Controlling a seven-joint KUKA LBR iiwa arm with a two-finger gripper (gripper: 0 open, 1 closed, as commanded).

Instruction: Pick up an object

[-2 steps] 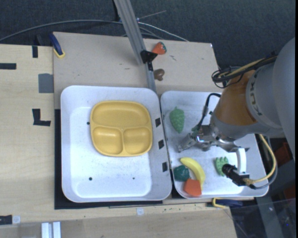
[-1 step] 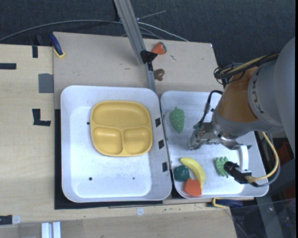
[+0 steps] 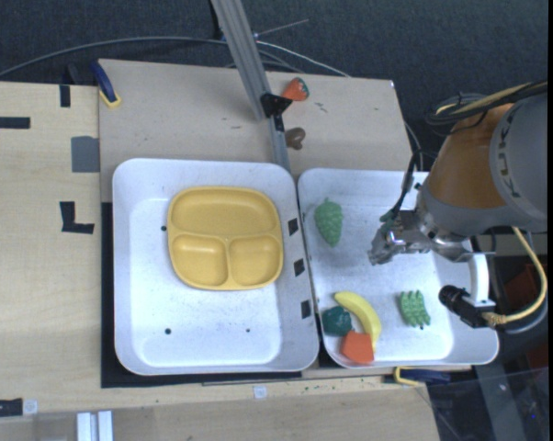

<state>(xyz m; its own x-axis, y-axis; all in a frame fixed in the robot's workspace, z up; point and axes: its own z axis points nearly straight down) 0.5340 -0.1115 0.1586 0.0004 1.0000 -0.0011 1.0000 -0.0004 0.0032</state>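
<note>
In the right bin (image 3: 368, 186) lie a green bumpy fruit (image 3: 329, 220) at the upper left, a yellow banana (image 3: 359, 312), a dark teal piece (image 3: 336, 320) and an orange block (image 3: 357, 347) at the front, and a green ridged toy (image 3: 413, 308) at the front right. My gripper (image 3: 384, 249) hovers over the bare middle of this bin, to the right of the green fruit and above the banana. Nothing shows between its fingers.
The left bin (image 3: 134, 274) holds a yellow divided plate (image 3: 226, 237). A grey pole (image 3: 240, 39) slants across the bench behind the bins, with a small red and green toy (image 3: 297, 88) and a brown bit (image 3: 296, 138) beside it. The arm's orange band (image 3: 465, 159) overhangs the right bin's right side.
</note>
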